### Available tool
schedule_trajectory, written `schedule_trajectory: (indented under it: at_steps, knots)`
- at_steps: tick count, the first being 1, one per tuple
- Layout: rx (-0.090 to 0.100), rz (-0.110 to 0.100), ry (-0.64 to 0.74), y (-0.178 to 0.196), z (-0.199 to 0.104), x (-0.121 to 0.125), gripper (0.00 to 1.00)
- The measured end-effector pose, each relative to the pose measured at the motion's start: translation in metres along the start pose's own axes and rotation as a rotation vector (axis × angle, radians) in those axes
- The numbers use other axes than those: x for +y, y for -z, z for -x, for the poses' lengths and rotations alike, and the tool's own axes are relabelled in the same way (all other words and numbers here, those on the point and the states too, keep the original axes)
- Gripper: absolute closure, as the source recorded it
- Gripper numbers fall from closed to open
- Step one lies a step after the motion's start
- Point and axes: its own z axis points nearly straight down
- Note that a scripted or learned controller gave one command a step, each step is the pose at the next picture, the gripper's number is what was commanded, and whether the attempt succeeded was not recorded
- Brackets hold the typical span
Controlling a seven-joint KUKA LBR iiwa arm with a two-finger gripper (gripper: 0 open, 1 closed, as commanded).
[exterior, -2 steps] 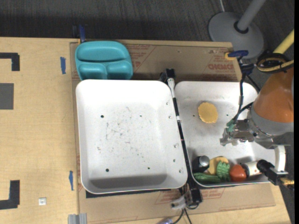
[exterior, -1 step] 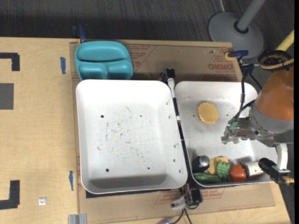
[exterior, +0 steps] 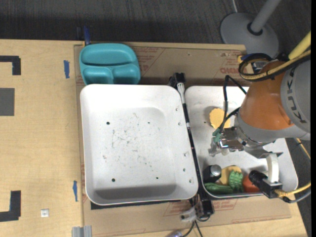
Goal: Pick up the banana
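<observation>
Camera view shows us the left bin [exterior: 133,142], the right bin [exterior: 197,100], then our arm [exterior: 269,107] over it. We judge the yellow piece by the toy heap [exterior: 232,179] to be the banana [exterior: 231,174], just below-right of the gripper [exterior: 222,143]; its long axis is hidden.

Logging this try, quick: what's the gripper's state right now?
Gripper: cannot be told. It hangs over the right bin, above the toy food pile; nothing shows between its fingers.
</observation>
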Motion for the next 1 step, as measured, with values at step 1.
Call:
schedule_trajectory:
  at_steps: [1]
  knots:
    - [-0.001, 0.004, 0.001, 0.0104, -0.0001, 0.0012, 1.0]
